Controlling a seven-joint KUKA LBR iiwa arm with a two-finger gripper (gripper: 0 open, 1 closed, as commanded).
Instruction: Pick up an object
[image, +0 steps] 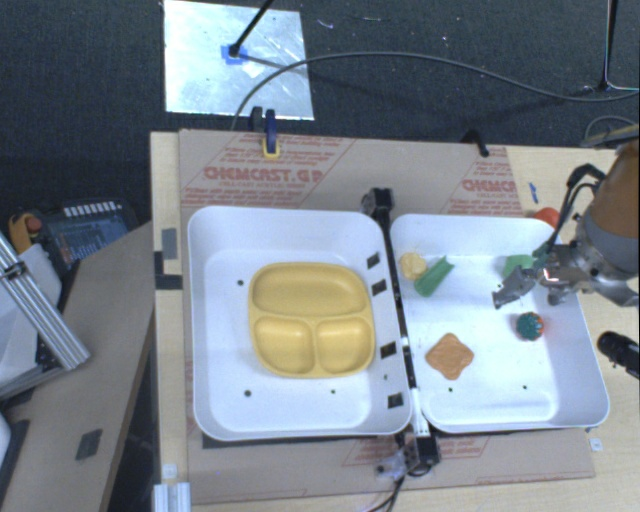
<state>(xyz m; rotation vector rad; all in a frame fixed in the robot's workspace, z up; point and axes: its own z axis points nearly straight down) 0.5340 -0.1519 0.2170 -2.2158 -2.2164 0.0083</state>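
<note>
The right bin (570, 400) holds several small objects. A small yellow piece (412, 265) and a green stick-like piece (434, 277) lie at its back left. An orange flat cookie-shaped piece (449, 355) rests near the front left, and a green and orange ball (528, 325) sits toward the right. Another green piece (518, 264) lies at the back right, partly covered by the arm. My gripper (512, 290) hangs over the right bin, between that green piece and the ball, just up and left of the ball. Nothing is visibly held.
The left bin (215, 300) contains a yellow divided tray (305, 318). A black divider strip (392, 310) runs between the bins. The arm's grey wrist (610, 250) reaches over the right bin's right wall. Cables cross the bench at the back.
</note>
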